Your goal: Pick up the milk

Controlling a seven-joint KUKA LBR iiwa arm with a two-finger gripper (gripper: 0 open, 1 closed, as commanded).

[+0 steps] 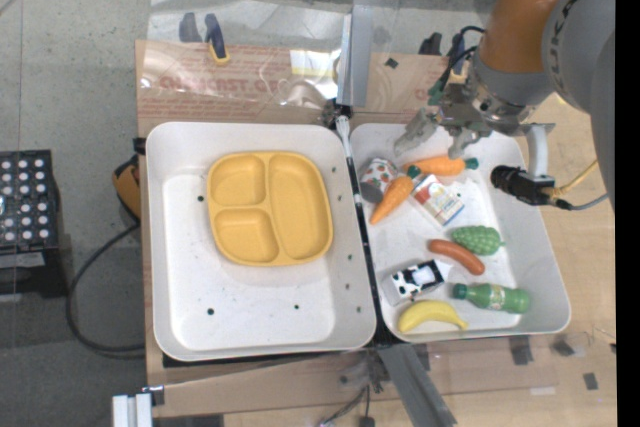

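I am hovering my gripper (440, 137), jaws apart and empty, over the far end of the right bin (545, 260). The cow-patterned milk carton (417, 280) is lying nearer the front, between sausage (457, 255) and banana (431, 317); I am planning a centred, narrow descent.

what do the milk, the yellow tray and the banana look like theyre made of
Milk: a small carton with black and white cow patches, probably printed card or plastic; too small to tell which.
Yellow tray: looks like moulded plastic, matte, with three smooth rounded compartments all in one colour.
Banana: likely a plastic toy, its yellow being even, smooth and slightly glossy.
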